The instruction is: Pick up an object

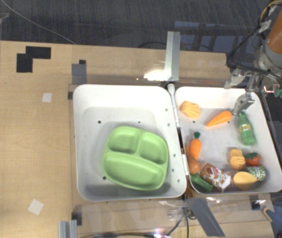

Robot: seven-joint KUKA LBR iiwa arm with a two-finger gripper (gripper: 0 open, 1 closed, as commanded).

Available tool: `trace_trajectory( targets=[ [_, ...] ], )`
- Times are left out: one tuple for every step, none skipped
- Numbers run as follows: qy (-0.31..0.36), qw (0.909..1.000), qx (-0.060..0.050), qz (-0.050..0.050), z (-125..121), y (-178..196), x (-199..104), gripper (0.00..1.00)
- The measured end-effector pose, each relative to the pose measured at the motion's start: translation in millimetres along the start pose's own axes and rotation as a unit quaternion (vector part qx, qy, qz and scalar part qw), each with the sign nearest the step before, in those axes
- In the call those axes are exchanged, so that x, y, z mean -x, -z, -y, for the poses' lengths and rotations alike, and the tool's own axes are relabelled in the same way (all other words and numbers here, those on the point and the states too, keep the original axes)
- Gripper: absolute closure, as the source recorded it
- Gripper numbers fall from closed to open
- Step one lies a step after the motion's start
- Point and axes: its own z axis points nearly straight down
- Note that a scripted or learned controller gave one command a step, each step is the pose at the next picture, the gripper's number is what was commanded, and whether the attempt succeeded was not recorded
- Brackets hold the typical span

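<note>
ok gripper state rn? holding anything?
Gripper: cannot be told from this view. It sits low in the right bin, just above the green bottle, beside the carrot. Nothing visibly held.

No text, brand, number or sign can be read. A printed label is seen on the green bottle [246, 131] and printed faces on the small carton [215, 176], both in the right bin [275, 152], but the print is too small and blurred to be read.
</note>
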Motion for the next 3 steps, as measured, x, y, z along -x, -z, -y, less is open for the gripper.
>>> trace_trajectory(
  targets=[
    [0.203,0.9792,-0.001,0.003,0,-152,2,0.0],
    [0.215,0.9767,0.0,0.002,-24,-165,9,0.0],
    [0.217,0.9762,-0.002,0.009,-25,-148,14,1.0]
  ],
)
